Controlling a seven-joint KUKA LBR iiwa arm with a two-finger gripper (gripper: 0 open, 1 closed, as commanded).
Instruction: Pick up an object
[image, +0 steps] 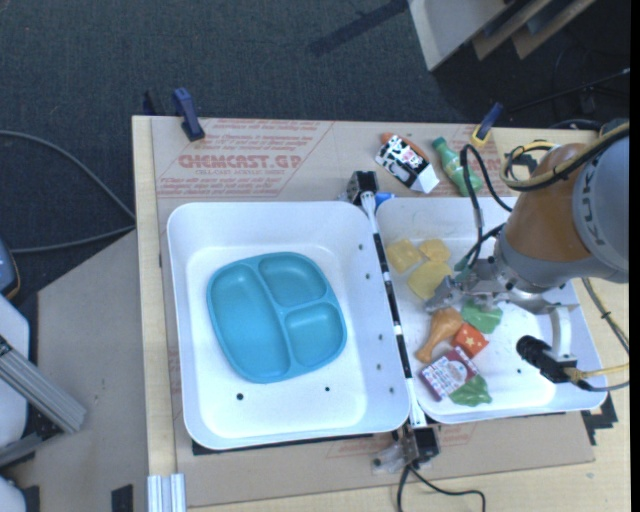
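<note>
**Arm low over the right bin's toy pile**

Two white bins sit side by side. The left bin (200, 240) holds one blue divided plate (277, 315). The grey arm (560, 215) reaches into the right bin (520, 395), its gripper (470, 290) down among roughly six small toys: yellow pieces (418, 262), an orange piece (440, 335), green ones (482, 318). The finger state I cannot tell; the toys lie just beside and below the gripper.

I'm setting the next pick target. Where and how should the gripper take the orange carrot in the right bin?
Grip the carrot across its thicker upper half, coming straight down. It lies flat and slanted, tapering toward its lower-left tip. Its left side looks freer; the red carton crowds the right.
</note>
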